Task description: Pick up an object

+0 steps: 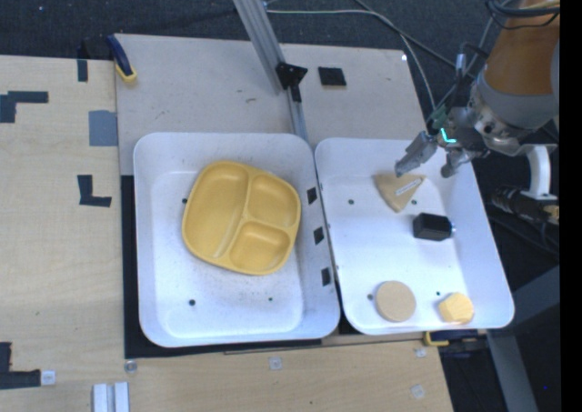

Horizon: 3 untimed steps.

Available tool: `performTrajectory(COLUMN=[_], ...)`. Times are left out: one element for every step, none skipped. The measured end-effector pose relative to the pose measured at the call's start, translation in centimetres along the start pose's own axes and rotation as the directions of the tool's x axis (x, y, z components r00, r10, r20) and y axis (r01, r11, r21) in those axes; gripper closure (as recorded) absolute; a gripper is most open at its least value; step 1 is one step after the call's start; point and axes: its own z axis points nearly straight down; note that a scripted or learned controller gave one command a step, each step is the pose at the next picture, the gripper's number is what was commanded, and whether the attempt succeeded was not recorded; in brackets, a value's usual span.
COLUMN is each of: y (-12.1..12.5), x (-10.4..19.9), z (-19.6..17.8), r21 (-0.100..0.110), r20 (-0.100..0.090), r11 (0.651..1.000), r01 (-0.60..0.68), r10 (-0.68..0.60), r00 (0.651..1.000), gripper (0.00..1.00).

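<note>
**Pincer spread above the right bin**

Pale wood tabletop [55, 246] carries two shallow white bins side by side, with dark floor beyond its far edge and a slanted metal bar [255, 19] running down toward the gap between the bins.

The arm [523, 55], grey with an orange band, comes in from the right and ends in the pincer [435, 161], which hangs over the far part of the right bin [364, 246]. Its two fingers stand apart, one splayed toward the left and one toward the right, with nothing between them.

Just below the pincer, on the bin floor, lies a tan wedge-shaped piece [399, 190]; whether the left fingertip touches its upper edge cannot be told. A little further toward the near side from the pincer sits a small black block [432, 226], just beside the wedge but apart from it. Well below the pincer, close to the bin's near rim, are a round tan disc [396, 301] and, to its right, a small yellow chunk [456, 308].

Far to the left of the pincer, the left bin [164, 310] holds a yellow divided plate [241, 216], lying flat and turned at a slant. Beyond that bin's far left corner, a blue-and-yellow clamp [121, 59] rests on the tabletop.
</note>
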Motion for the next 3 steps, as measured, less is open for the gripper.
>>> performTrajectory(y=[0.1,-0.8,-0.7], x=[0.0,-0.3,0.7], z=[-0.1,4.7,10.6], r21=[-0.002,0.003,0.003], r20=[0.0,0.001,0.0], r11=[1.0,1.0,1.0], r01=[0.0,-0.001,0.0], r10=[0.0,0.001,0.0], r00=[1.0,1.0,1.0], gripper=[0.0,0.0,0.0])
